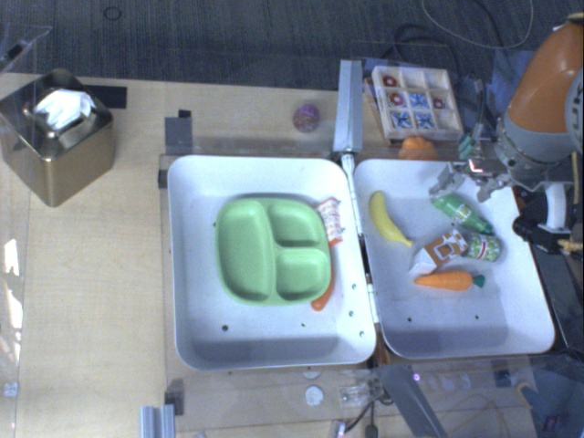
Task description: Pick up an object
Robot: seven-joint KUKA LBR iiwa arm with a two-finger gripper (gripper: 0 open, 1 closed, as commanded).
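The arm reaches in from the right, its orange band (547, 62) at the upper right corner. The end effector (470, 182) hangs over the back of the right bin (456, 331), its fingers (445, 181) spread apart and pinching nothing.

Just below it, a green bottle (459, 212) lies tilted on the bin floor, close under the fingertips, though whether they touch it I cannot tell. Near the bottle, toward the bin's right side, lies a green can (484, 247), and touching it on the left is a small carton (436, 250). A carrot (444, 281) lies flat in front of the carton, with its green end pointing right. A banana (387, 218) lies on the left part of this bin, well apart from the end effector.

The left bin (196, 272) holds a green tray (272, 249) with compartments. A packet (330, 220) leans at its right edge, and an orange thing (320, 299) pokes out below its lower right corner.

Behind the bins, on the bench (91, 290), sit a purple ball (307, 117), a game board (415, 103) and a gold box (59, 149).
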